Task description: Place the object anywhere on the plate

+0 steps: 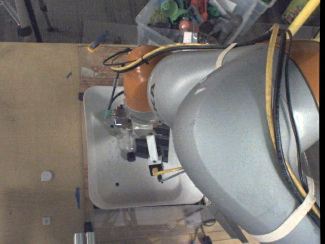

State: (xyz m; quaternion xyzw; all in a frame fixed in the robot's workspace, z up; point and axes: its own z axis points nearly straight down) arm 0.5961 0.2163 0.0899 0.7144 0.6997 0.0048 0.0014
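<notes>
The grey arm [238, 136] fills the right half of the view, its orange band [137, 85] over the far part of the white bin [99, 187]. That bin sits on the table [35, 111] toward its near edge. Below the band the gripper [131, 149] hangs over the bin's middle; whether it is spread or pressed together cannot be told. A clear tub of coloured toys [198, 9] stands beyond the table's far edge. No plate or object can be made out.
</notes>
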